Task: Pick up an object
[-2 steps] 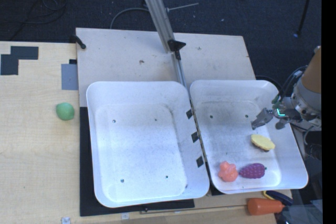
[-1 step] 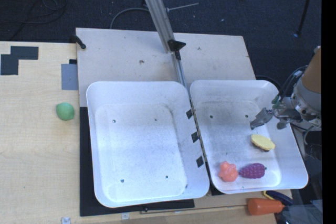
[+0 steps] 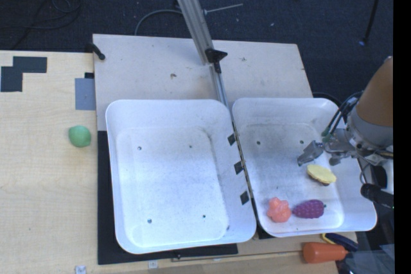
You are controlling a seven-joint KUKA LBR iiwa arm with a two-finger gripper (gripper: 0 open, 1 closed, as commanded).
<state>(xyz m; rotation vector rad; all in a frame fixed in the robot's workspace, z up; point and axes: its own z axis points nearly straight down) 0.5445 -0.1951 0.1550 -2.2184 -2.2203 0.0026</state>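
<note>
Three small objects lie in the right bin: a yellow piece near its right side, a pink-orange lump and a purple grape-like bunch along its front edge. My gripper hovers just behind and above the yellow piece, open, with one grey finger to the piece's left. Nothing sits between the fingers. The arm's orange band rises at the right edge.
The left bin stands beside the right one. A green ball rests on the wooden bench to the far left. An orange object lies in front of the right bin. A slanted aluminium post rises behind the bins.
</note>
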